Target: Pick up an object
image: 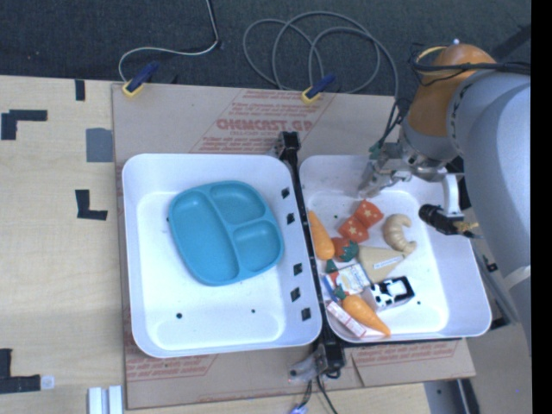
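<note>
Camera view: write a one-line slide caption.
KUKA arm's pincer hovers over the right bin above toy food; a blue divided plate lies in the left bin.

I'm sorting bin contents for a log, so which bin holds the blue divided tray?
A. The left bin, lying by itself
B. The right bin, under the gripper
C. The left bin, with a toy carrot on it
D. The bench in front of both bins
A. The blue divided tray lies alone in the left bin, while the toy carrot and the other small items sit in the right bin.
</note>
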